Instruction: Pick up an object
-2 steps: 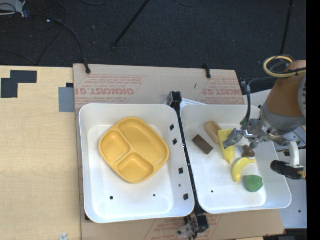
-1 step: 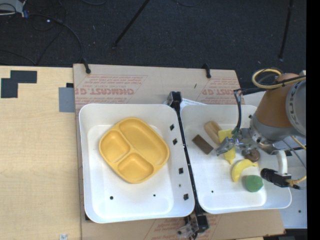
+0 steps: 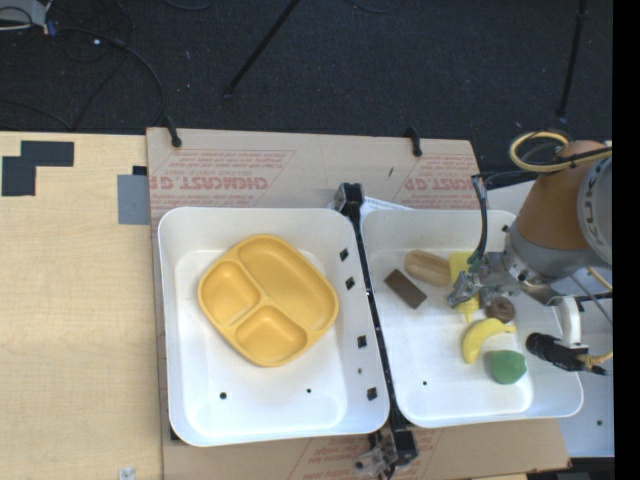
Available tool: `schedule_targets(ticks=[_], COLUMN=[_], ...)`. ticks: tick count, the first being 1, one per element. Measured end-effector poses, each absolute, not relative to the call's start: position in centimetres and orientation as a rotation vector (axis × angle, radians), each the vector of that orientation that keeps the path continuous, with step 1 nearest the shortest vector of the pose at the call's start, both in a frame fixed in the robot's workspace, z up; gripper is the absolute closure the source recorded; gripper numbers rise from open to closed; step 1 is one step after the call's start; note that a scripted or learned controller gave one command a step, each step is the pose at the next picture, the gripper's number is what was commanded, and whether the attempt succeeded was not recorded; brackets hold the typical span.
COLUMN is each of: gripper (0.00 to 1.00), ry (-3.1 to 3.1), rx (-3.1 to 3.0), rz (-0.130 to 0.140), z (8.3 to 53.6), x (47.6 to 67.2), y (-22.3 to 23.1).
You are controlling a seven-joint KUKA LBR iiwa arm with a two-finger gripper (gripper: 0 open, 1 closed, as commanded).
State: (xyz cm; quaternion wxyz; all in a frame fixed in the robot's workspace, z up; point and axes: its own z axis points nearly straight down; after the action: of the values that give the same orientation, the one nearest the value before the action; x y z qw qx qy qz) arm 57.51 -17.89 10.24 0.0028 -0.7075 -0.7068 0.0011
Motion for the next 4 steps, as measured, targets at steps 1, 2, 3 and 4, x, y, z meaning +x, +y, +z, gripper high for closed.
schedule_targets(ticks=[1,2,3,4], gripper=[1.00,1.00,1.00,1.00], ry=[-2.223,-2.224,-2.224,-2.225], rx=[-2.219,-2.220,-2.219,-2.215], rz=[0.000,-0.001,0.000,0.000], z=[14.4,19.7,22.5,23.5], x=[57.5,56.6,56.7,57.3], y=[-17.7,-17.2,-17.2,-12.1])
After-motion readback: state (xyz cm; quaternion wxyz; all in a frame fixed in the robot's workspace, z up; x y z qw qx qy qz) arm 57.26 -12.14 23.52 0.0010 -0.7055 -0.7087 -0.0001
